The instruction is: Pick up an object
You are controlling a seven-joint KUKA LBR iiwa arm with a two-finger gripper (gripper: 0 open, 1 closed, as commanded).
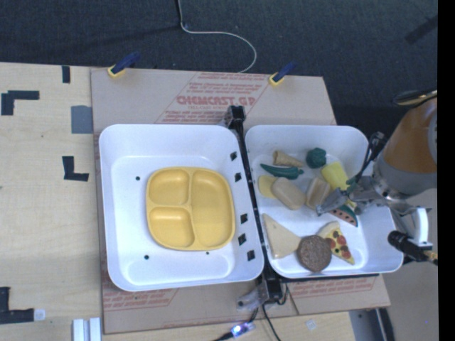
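Gripper (334, 204) low in right bin (355, 139), amid crowded toy food; jaws' state unclear. Left bin (124, 144) roomier around yellow plate (190, 209).

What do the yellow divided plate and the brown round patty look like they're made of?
Yellow divided plate: probably molded plastic, judging by its uniform color, rounded compartment ridges and soft sheen. Brown round patty: probably toy food in plastic or rubber, given its matte, speckled, rough-looking surface; the picture is too coarse to settle which.
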